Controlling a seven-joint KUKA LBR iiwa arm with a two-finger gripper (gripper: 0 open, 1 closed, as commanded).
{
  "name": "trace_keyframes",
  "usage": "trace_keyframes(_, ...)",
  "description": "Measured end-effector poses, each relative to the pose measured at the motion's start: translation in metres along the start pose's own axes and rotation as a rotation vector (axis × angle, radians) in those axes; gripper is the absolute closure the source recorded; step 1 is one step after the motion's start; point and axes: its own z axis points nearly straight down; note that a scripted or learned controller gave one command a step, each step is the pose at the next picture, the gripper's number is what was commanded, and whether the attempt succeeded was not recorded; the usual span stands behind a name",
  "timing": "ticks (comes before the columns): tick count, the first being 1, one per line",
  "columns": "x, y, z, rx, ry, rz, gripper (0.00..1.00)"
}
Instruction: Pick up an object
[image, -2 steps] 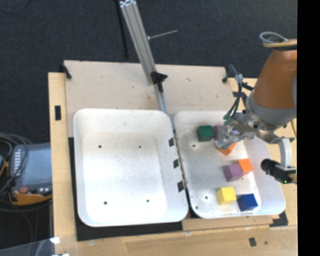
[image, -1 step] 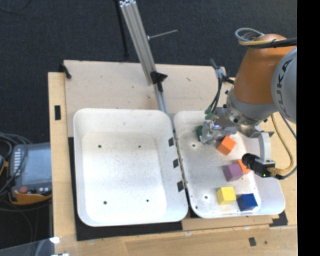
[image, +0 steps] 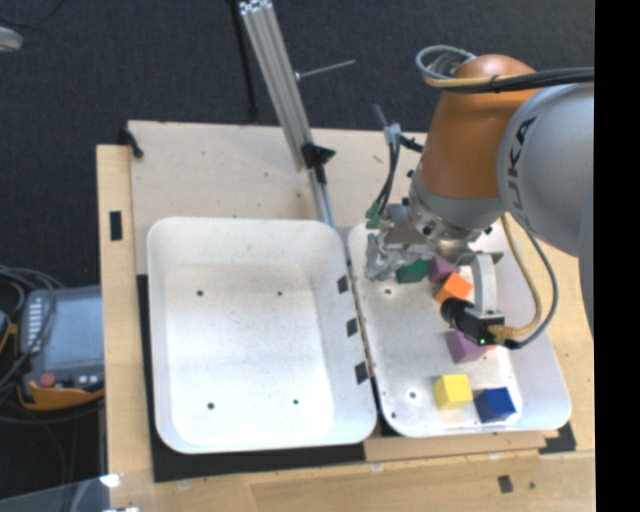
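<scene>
One yellow cube (image: 452, 390), one blue cube (image: 495, 403), two white bins (image: 170, 250)

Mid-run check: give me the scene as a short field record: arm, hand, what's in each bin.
arm: grey KUKA arm with orange band, reaching in from the right over the right bin
hand: low at the right white bin's far left corner; finger state cannot be told
right white bin: small green block by the hand, orange block, purple block, yellow cube, blue cube
left white bin: bare floor, no objects seen
</scene>
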Motion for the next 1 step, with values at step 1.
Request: trace_keyframes(1, 0.0400, 0.0168, 0.0037, 0.000, -0.001, 0.002, 1.00)
